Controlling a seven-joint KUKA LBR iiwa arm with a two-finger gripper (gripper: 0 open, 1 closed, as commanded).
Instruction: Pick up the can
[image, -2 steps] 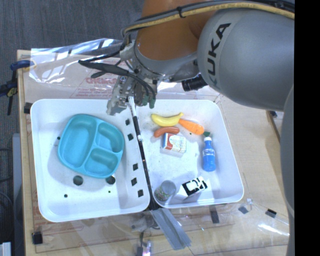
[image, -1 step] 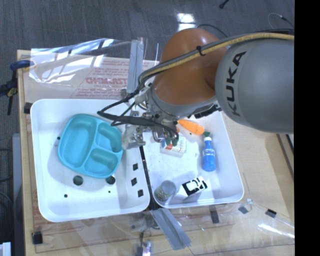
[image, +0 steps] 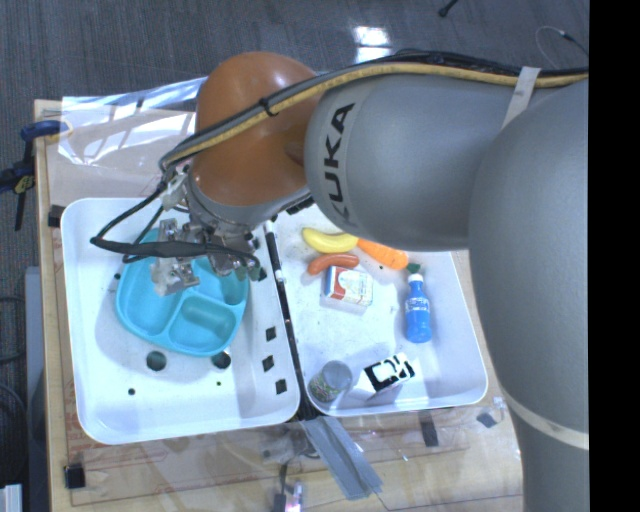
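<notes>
Gripper (image: 183, 268) over blue tray (image: 195, 322) in left bin (image: 100, 400); grip state cannot be judged. Can (image: 329, 382) lies in right bin (image: 455, 350), near-left corner, beside black-white item (image: 388, 373).

blue tray (image: 205, 322) top hidden by end effector (image: 180, 268)

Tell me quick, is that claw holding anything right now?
Claw: over the blue tray in the left bin; open or closed cannot be told, and nothing is visibly held. The can sits in the right bin.
</notes>
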